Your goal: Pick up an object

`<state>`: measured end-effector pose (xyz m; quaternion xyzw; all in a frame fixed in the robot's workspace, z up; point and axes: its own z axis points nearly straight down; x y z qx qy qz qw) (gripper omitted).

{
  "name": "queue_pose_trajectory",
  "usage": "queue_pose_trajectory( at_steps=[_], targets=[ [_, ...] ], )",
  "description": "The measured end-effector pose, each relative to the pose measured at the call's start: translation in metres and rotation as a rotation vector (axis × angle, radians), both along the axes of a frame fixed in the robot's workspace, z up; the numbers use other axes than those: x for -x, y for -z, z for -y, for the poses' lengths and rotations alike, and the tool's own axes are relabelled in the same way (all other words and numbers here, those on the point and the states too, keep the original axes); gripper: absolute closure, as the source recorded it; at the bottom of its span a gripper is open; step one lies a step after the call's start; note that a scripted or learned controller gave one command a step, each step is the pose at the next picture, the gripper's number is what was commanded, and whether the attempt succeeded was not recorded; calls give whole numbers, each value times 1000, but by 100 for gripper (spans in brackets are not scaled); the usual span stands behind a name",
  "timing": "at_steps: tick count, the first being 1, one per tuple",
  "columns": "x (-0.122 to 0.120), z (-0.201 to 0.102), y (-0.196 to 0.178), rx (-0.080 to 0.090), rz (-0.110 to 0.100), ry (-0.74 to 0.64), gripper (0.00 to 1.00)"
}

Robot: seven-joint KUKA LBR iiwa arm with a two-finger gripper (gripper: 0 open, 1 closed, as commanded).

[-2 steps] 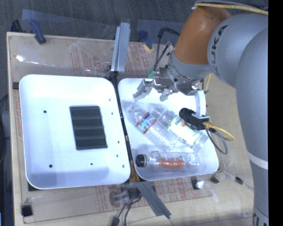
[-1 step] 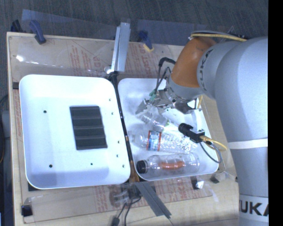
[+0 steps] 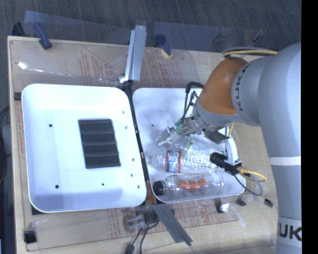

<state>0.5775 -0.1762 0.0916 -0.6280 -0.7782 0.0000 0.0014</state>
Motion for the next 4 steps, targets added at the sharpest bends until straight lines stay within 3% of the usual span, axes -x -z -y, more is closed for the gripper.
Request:
queue_pose_trajectory(
  at_steps=[1,2,3,4],
  targets=[
    [38,5,-5,-2,18,-139,0],
    [84,-7,-12,19,50,-292,0],
    [23,17,-2,-3,4,-24,0],
    [50,33,-36,1,2,-179,0]
  ],
)
